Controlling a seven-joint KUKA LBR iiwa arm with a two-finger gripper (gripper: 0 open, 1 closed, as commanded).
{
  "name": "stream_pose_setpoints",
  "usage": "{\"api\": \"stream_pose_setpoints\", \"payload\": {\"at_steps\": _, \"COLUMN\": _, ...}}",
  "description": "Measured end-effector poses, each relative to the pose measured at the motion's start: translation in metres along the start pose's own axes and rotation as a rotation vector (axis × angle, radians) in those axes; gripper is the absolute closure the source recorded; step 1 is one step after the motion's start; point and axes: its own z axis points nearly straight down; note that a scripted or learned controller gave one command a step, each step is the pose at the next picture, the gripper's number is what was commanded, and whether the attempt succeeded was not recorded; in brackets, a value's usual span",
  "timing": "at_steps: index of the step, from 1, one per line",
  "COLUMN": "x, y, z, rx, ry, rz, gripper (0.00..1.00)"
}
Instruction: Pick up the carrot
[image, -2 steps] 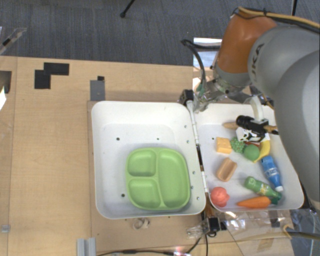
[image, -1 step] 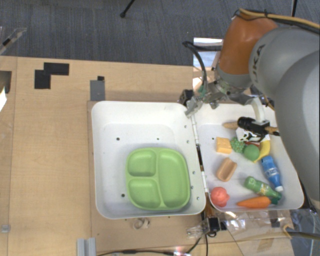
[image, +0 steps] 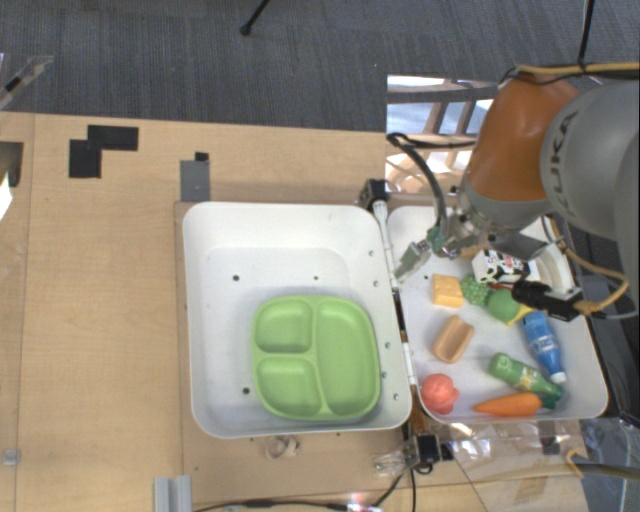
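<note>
The carrot (image: 508, 404), orange with its tip pointing left, lies flat at the front edge of the right bin (image: 596, 398). It sits just below a green bottle (image: 523, 375) and to the right of a red ball-shaped fruit (image: 438, 392). My gripper (image: 415, 260) hangs over the back left part of the right bin, near the wall between the two bins. It is well behind the carrot and to its left. Nothing shows in its grasp.
The right bin also holds a yellow cheese wedge (image: 447, 291), a bread roll (image: 452, 339), a green-and-yellow vegetable (image: 495, 300), a blue bottle (image: 543, 343) and a cow-patterned carton (image: 500, 266). A green divided plate (image: 315, 357) lies in the left bin (image: 215, 300).
</note>
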Motion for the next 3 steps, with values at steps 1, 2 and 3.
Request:
{"api": "stream_pose_setpoints", "payload": {"at_steps": 1, "x": -0.072, "y": -0.014, "z": 0.073, "rx": 0.007, "ry": 0.001, "rz": 0.012, "gripper": 0.00}}
{"api": "stream_pose_setpoints", "payload": {"at_steps": 2, "x": -0.082, "y": -0.017, "z": 0.098, "rx": -0.003, "ry": -0.002, "rz": -0.091, "gripper": 0.00}}
{"api": "stream_pose_setpoints", "payload": {"at_steps": 3, "x": -0.082, "y": -0.012, "z": 0.085, "rx": -0.012, "ry": -0.008, "rz": -0.096, "gripper": 1.00}}
